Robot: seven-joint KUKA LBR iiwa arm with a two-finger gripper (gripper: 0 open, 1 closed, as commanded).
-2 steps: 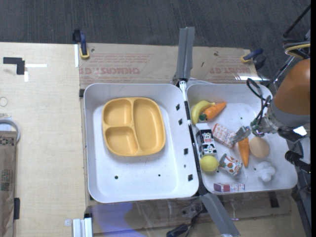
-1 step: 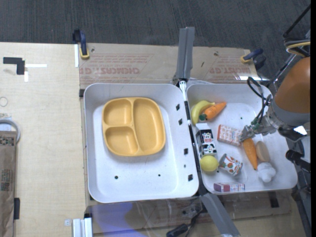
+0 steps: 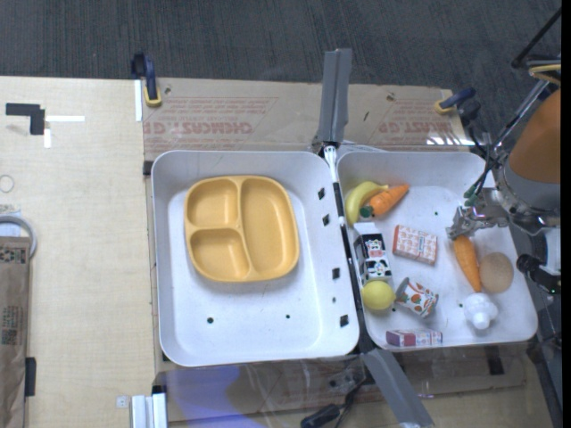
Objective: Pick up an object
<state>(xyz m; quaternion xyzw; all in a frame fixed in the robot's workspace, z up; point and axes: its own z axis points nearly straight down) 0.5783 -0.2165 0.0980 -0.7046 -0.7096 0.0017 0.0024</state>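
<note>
Just at the top end of a carrot lying in the right bin, the gripper hangs low, though whether it is released or clenched I cannot tell. At the carrot's three o'clock sits an egg, at five o'clock a white toy, and at nine o'clock a small red box. Well off at nine o'clock, the left bin holds a yellow divided plate.
</note>
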